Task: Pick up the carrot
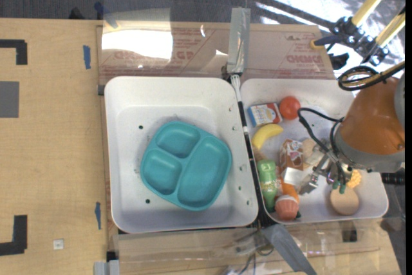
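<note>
The carrot (289, 190) appears as a small orange piece near the front of the right bin (376, 206), between a green bottle (267, 176) and a reddish round fruit (286, 207). My gripper (320, 175) hangs low over the right bin, just right of the carrot and close to it. The metal gripper parts and cables are cluttered together, and nothing is clearly held in them. The grey arm with its orange band (374, 122) comes in from the right and hides part of the bin.
The right bin also holds a small carton (262, 114), a tomato (290, 107), a banana (266, 134), a snack packet (293, 152), a beige round item (344, 201) and a yellow piece (353, 180). A teal divided plate (187, 165) lies in the left bin (122, 106).
</note>
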### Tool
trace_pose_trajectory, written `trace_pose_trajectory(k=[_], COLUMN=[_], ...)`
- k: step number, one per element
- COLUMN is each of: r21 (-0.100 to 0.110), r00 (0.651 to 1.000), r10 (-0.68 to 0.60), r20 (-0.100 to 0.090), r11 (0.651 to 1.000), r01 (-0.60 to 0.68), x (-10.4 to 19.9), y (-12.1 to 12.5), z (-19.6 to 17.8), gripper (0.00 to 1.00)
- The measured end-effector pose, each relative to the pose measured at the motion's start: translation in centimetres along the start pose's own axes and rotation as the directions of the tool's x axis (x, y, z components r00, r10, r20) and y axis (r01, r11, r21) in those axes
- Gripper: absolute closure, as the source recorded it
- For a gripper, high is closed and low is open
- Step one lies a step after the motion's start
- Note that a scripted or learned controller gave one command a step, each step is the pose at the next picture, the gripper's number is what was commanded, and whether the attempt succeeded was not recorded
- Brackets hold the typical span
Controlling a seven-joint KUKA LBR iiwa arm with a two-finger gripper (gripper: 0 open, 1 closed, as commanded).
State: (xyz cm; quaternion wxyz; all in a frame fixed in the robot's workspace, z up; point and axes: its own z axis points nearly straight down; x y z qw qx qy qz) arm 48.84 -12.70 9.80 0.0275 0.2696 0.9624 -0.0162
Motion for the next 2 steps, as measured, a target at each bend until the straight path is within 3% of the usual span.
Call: trace_pose_trajectory(k=[1, 2], r21=[0.004, -0.015], r00=[0.990, 0.970], r10=[0.144, 0.241], r20=[-0.004, -0.024], r11=[0.990, 0.970], r01=[-0.144, -0.242], x=[0.3, 1.1], y=[-0.2, 1.8], z=[0.0, 0.1], gripper=[0.00, 0.00])
